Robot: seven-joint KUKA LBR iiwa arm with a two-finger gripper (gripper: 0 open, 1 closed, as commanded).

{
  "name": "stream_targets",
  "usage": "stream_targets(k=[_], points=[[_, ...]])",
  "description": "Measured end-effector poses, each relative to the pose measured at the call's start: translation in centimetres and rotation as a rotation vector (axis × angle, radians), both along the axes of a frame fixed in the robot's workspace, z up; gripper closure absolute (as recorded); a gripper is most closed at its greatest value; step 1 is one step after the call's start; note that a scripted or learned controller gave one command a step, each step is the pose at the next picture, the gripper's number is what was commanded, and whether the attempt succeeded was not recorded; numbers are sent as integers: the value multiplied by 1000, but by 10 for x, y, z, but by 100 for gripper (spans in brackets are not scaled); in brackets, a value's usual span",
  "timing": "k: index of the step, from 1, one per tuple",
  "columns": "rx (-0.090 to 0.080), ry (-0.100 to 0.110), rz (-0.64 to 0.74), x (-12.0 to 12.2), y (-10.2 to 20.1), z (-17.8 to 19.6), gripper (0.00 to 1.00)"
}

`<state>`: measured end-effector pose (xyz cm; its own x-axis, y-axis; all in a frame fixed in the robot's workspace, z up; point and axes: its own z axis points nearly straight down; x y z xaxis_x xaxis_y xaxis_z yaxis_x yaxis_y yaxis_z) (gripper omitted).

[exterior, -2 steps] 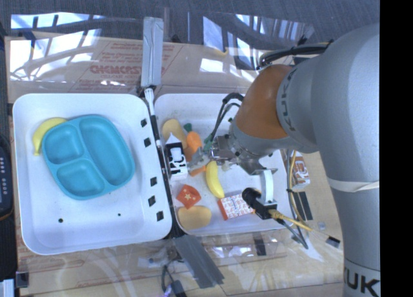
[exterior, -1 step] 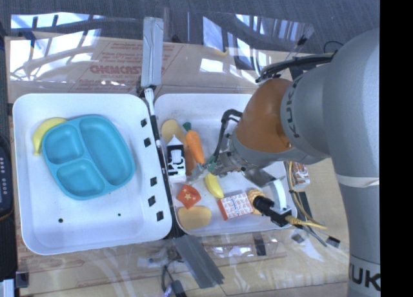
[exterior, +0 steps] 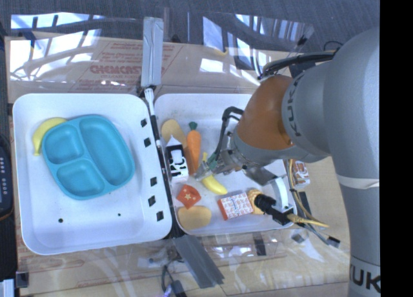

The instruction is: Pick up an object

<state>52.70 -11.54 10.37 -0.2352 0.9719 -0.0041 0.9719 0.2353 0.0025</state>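
Note:
My gripper reaches down into the right bin, near its middle. It hovers just right of an orange carrot and right above a small yellow fruit. I see nothing clearly between its fingertips. Close by lie a black-and-white box, a red piece, a pale yellow lump, a red-and-white carton and a pale pear-shaped piece.
The left bin holds a blue divided plate with a yellow banana tucked under its upper left edge. My arm covers the right part of the right bin. A ridge with black clips separates the bins.

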Motion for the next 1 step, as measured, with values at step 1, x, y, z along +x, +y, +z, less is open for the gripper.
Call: stream_targets(k=[1], points=[[5,1,-56,39,79,90,100]])
